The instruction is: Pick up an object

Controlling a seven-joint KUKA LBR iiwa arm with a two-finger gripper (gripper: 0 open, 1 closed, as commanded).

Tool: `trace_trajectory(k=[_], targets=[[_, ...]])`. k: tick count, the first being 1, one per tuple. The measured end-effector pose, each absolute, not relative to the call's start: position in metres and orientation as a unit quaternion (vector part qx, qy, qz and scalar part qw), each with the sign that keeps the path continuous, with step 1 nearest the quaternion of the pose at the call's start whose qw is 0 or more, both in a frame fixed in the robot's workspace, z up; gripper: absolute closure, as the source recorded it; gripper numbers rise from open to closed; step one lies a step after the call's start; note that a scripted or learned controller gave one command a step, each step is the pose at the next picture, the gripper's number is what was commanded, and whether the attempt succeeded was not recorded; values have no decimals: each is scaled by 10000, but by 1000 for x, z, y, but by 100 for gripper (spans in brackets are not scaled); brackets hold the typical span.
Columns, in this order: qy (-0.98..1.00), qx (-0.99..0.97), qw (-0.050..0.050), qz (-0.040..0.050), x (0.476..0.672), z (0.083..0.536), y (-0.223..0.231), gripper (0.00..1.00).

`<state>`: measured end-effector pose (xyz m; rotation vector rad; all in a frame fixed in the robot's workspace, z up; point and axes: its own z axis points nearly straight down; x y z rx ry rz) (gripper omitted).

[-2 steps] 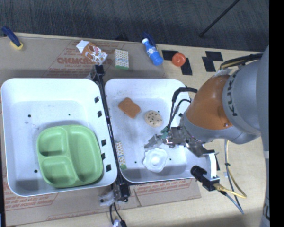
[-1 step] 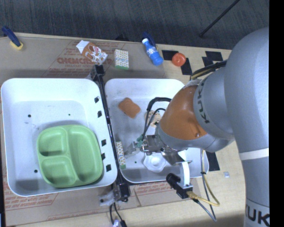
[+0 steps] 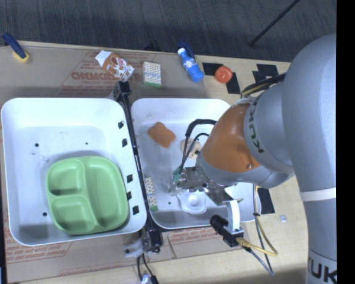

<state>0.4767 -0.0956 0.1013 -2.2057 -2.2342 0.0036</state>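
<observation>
In the right bin (image 3: 165,108), toward its back left, lies an orange-brown, bread-like lump (image 3: 161,134). My gripper (image 3: 184,186) hangs low over the middle front of that bin, below and to the right of the lump and apart from it. The wrist's orange band and grey body hide most of the bin's right half. A small white round item (image 3: 194,203) sits on the bin floor just in front of the gripper; I cannot tell whether it is touched. A green compartment plate (image 3: 86,194) lies in the left bin (image 3: 23,117).
On the cardboard behind the bins sit a snack packet (image 3: 113,65), a small green-and-white box (image 3: 152,74), a blue bottle (image 3: 190,65) and an orange cap (image 3: 223,74). A blue clamp (image 3: 15,47) lies at the far left corner. Cables trail by the front edge (image 3: 254,247).
</observation>
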Motion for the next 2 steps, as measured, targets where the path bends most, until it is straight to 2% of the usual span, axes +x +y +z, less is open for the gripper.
trace_trajectory(k=[1, 2], targets=[[-7091, -7051, 1, -3, 477, 192, -78, 100], [-7086, -7056, 1, 3, 476, 197, -121, 100]])
